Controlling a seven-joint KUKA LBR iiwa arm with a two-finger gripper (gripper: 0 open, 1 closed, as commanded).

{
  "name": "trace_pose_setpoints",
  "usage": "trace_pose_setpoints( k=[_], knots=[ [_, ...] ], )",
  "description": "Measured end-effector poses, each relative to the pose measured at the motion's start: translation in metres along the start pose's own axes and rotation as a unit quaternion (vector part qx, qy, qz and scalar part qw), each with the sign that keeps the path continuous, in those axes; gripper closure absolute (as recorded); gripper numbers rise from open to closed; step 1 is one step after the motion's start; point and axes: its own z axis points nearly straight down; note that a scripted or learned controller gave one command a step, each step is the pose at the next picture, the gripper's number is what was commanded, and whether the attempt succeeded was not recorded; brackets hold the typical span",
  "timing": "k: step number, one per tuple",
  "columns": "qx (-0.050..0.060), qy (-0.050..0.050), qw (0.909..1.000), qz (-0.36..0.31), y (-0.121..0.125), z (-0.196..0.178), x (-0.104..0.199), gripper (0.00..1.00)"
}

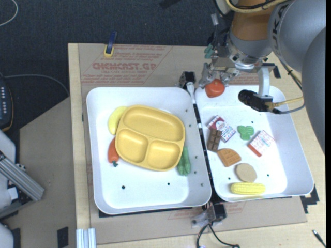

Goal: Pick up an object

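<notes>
My gripper (216,80) hangs over the far left corner of the right bin (295,154). A small red, tomato-like object (214,90) sits between its fingertips, and the fingers are shut on it. The orange-banded wrist (253,19) rises above it at the top right. Loose in the right bin lie a brown chocolate bar (213,138), a red and white packet (222,127), a green piece (246,132), a red and white carton (260,142), a brown toast slice (229,156), a tan round piece (246,172) and a corn cob (247,188).
The left bin (98,174) holds a yellow divided plate (150,137), a banana (116,119), a red pepper (113,152) and a green vegetable (183,162). A black device with a cable (256,100) hangs beside the gripper. Cardboard (129,61) lies behind the bins.
</notes>
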Motion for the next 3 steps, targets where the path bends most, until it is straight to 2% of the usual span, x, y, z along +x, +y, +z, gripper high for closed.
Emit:
trace_pose_setpoints(
  k=[2,3],
  knots=[
    [0.002,0.0,1.0,0.002,-0.004,0.001,0.006,1.0],
    [0.003,-0.001,1.0,0.003,0.002,0.016,-0.003,1.0]
  ],
)
